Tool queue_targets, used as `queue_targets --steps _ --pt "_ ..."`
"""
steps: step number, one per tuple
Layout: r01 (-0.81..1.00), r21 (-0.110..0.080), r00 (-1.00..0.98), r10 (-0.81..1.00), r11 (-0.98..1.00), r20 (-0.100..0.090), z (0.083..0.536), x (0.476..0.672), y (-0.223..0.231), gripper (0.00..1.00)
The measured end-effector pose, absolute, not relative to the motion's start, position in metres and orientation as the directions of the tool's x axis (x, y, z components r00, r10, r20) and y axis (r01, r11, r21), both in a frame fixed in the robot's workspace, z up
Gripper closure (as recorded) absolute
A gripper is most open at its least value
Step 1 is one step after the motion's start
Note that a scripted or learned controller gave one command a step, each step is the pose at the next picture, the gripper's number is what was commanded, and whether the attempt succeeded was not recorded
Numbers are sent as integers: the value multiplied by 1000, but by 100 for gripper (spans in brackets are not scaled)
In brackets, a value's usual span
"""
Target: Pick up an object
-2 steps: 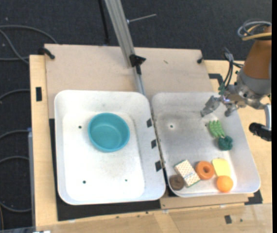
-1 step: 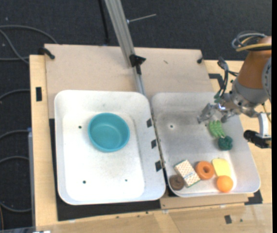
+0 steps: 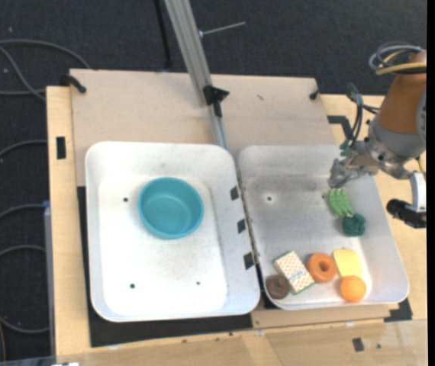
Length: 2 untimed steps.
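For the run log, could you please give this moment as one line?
gripper: over right bin, above green toy | grasp: unconfirmed | left bin: blue bowl

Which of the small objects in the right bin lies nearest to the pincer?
The green toy, just below the pincer. The patterned block, orange ring, yellow piece and orange ball cluster at the bin's near edge.

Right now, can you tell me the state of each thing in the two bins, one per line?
Blue bowl: upright, alone in the left bin.
Green toy: lying flat, just below the gripper.
Patterned box: lying tilted.
Brown ring: flat.
Orange ring: flat.
Yellow block: flat.
Orange ball: resting by the rim.
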<state>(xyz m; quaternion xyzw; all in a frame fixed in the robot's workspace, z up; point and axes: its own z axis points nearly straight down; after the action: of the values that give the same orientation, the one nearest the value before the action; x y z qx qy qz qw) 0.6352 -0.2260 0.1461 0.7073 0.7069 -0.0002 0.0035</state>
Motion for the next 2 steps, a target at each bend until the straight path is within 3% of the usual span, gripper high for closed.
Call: queue_targets --steps 2 --pt "1000 5 -4 1000 4 -1 219 639 -223 100"
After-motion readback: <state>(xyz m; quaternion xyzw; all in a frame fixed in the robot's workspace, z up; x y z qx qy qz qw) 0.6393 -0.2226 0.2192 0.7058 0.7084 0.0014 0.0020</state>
